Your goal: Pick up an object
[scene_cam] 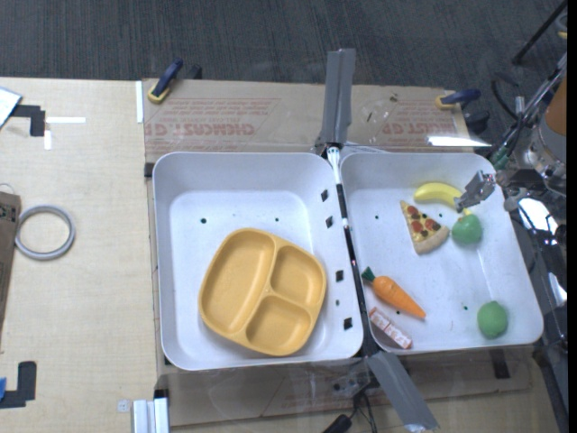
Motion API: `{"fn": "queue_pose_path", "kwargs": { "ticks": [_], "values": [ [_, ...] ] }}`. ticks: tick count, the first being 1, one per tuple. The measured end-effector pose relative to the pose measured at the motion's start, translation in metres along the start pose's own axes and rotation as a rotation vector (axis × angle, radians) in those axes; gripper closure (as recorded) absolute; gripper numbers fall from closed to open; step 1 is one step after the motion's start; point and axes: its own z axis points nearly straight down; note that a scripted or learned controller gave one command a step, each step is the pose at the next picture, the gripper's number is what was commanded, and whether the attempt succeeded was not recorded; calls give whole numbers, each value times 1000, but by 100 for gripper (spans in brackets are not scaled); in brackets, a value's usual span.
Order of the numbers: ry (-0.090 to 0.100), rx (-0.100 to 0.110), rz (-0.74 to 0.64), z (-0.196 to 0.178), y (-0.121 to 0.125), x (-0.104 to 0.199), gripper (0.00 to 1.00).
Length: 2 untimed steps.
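At the right edge, the robot's claw (pixel 475 192) is a small grey metal piece with pale, shiny finger tips. Behind it sits a bulkier silver-grey wrist block with dark recesses and bright reflective patches. Thin black cables run up and away from it, and a sliver of orange band shows above.

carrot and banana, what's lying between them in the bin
The pizza slice lies between the carrot and the banana, seen in the camera view.
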Motion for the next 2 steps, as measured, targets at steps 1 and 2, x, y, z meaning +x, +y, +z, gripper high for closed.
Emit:
{"fn": "queue_pose_path", "kwargs": {
  "ticks": [1,2],
  "values": [
    [0,-1,-301,14,21,26,0],
    [-4,-8,-380,121,67,3,0]
  ]
}}
